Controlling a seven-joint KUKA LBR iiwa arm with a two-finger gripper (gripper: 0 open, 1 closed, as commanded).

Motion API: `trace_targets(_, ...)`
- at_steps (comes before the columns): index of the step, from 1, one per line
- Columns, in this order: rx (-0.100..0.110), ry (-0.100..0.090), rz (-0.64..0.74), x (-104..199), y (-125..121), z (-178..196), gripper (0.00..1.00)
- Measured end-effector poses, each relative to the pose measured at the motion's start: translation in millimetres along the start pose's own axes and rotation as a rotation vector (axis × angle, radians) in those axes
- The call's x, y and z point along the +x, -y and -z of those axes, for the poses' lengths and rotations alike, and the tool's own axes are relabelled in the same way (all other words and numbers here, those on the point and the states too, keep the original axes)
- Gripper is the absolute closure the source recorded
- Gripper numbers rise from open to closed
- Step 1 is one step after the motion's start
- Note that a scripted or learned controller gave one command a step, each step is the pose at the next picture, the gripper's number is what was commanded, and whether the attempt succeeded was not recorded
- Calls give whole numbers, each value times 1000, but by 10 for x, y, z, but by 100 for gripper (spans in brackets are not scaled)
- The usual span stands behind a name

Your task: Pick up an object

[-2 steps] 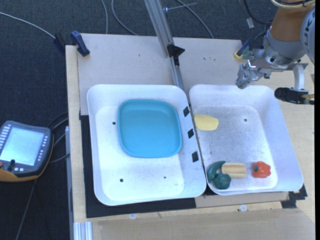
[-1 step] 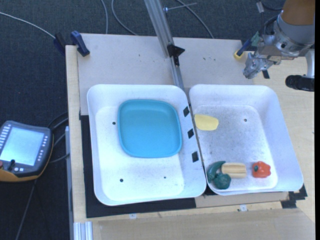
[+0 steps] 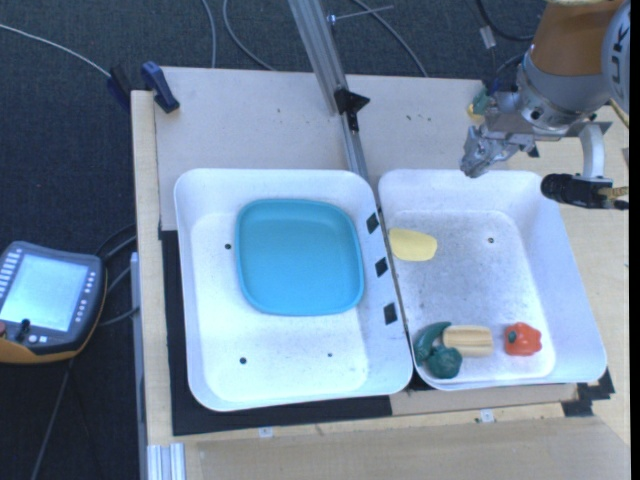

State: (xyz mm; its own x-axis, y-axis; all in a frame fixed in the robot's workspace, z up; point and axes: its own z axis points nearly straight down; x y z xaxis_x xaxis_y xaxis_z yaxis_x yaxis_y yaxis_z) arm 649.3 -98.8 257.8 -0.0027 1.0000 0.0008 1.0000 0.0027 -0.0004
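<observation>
- Gripper [image 3: 480,158] sits over the far rim of the right bin [image 3: 560,268] — can't tell its grasp state.
- Right bin contents: yellow piece [image 3: 413,245] at left wall; green pepper [image 3: 437,349], tan block [image 3: 468,340], red tomato [image 3: 521,339] along near edge.
- Left bin [image 3: 200,268] carries a teal plate [image 3: 299,256].

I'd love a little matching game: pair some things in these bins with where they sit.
Things:
1. blue plate
2. yellow piece
3. red piece
4. pincer

Places:
A. right bin's near right corner
B. left bin
C. above right bin's far rim
D. right bin's left side, by the divide

Pairs: 1-B, 2-D, 3-A, 4-C
</observation>
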Motion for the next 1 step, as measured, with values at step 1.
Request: trace_targets(1, -1, 0, 1, 386, 183, 13, 100)
